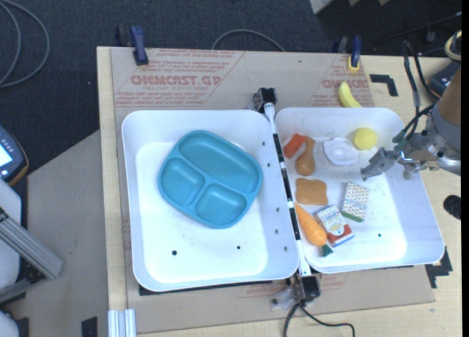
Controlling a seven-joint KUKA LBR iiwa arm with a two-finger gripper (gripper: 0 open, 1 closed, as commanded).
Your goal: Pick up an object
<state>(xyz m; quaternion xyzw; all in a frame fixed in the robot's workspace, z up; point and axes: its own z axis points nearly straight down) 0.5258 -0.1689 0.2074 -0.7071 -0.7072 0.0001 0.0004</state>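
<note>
Camera view: the tabletop [183, 83] carries two shallow white bins side by side. The left bin [139, 204] holds a blue plate [210, 178] with three compartments, lying tilted across the bin's middle.

The right bin [414, 226] holds the small things. Near its left wall lie an orange-red piece [294, 144] and, touching it, a brown pear-shaped piece [305, 157]. Below them sits a toast-coloured slice [311, 192], and below that a carrot [311, 227] runs down along the left wall. Just beside the carrot lies a small carton [335, 224] with red and white print, and right above it a patterned packet [356, 201] with a green edge. Toward the bin's upper middle rests a white cup-like thing [338, 152], with a yellow ball [365, 138] touching its right side. A banana [349, 96] lies on the tabletop outside the bin, just beyond its upper rim.

The arm [447, 119] reaches in from the right, over the bin's right rim. The claw [375, 165] hangs over the bin's upper right part, near the yellow ball and above the patterned packet, pointing left. Its fingers look slightly spread and nothing shows between them; it looks apart from every object, though how high it hangs I cannot tell.
</note>
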